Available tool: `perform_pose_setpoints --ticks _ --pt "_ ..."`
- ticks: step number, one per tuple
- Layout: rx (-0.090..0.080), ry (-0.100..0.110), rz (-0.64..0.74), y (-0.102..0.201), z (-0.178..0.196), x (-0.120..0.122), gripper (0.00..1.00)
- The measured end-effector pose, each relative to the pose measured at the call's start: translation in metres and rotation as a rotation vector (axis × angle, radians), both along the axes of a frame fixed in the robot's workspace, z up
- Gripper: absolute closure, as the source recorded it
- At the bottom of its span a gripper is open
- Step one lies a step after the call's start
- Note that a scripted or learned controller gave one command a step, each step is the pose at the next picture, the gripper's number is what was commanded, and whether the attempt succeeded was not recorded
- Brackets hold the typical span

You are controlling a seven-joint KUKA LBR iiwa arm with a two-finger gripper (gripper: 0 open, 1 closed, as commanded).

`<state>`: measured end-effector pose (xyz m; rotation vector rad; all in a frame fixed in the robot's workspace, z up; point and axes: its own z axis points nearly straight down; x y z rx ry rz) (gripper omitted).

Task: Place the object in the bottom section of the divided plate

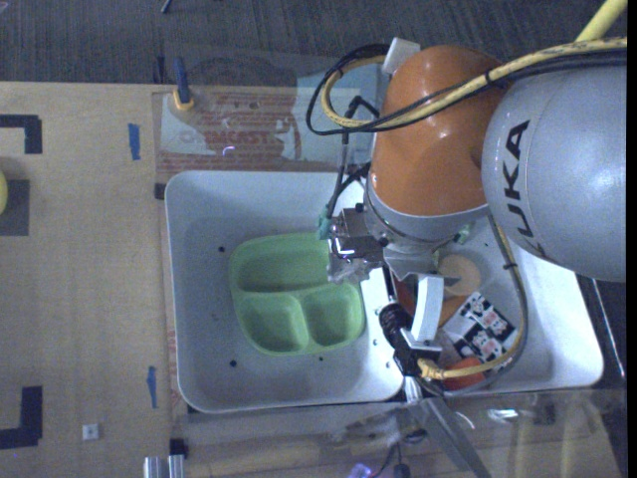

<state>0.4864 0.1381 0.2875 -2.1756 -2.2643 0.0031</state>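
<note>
A: Where is the object sitting?

B: Objects [476, 329] are lying in the right bin [567, 361], near its middle and lower edge, but the arm [557, 157] is covering most of them. A card-like item with a black-and-white pattern, a tan round shape and an orange piece are showing; which one is the task's thing is not determinable.

A: And the divided plate?

B: The green divided plate [296, 294] is resting in the left bin [194, 267], toward that bin's right edge, with one long compartment and two smaller ones. All three are showing bare green.

A: What is the state of the gripper?

B: The gripper [343, 247] is hanging over the plate's right rim, by the divider between the bins. The orange wrist band is hiding the fingers, so released or clenched cannot be told.

A: Any legible writing?

B: The letters "UKA" are reading on the grey arm casing; the first letter is being cut off. Faded printing on the bench [80, 267] panel above the left bin is too blurred to read.
</note>
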Motion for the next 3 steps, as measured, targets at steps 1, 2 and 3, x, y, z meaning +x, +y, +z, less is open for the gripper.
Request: perform_pose_setpoints --ticks 1,2,3 --pt "-0.001 -0.002 -0.349 0.045 0.003 0.052 1.00" --pt "0.000 -0.003 -0.390 0.014 0.051 0.085 1.00" --pt "-0.001 0.001 -0.346 -0.040 -0.092 0.038 1.00"
